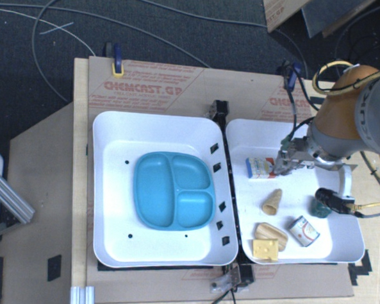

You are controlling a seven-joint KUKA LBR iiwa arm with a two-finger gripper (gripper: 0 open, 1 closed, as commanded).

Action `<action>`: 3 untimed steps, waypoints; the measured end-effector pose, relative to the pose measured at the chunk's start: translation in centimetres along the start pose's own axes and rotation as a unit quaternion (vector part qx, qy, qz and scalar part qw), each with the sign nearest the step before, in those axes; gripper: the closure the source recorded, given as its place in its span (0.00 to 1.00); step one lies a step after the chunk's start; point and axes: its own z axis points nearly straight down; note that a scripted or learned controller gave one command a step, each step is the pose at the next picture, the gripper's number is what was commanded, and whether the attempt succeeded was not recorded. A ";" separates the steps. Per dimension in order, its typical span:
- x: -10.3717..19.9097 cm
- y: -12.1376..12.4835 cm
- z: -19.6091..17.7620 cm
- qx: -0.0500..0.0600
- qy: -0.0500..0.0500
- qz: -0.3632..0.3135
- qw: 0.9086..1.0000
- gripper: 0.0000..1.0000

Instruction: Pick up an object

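Observation:
My gripper (284, 163) hangs low over the back part of the right bin (344, 254), at the right end of a small white packet with red and blue print (258, 167). Whether it touches the packet I cannot tell. In front of it lie a tan cone-shaped piece (272, 201), a small white and red can on its side (304, 231), a tan bread-like piece (272, 232) and a yellow cheese-like square (265, 249). A dark green object (323, 203) sits at the bin's right side, under the arm.
The left bin (107, 143) holds a blue divided plate (175, 191). A black clamp strip (222, 176) runs between the bins. The grey and orange arm (346, 113) reaches in from the upper right. Cables trail on the dark floor beyond the bench.

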 end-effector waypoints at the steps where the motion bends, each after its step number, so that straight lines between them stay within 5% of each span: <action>1: 0.7 1.0 -5.7 0.002 -0.003 0.000 1.000 1.00; 3: 2.3 1.2 -16.9 0.002 -0.003 0.000 1.000 1.00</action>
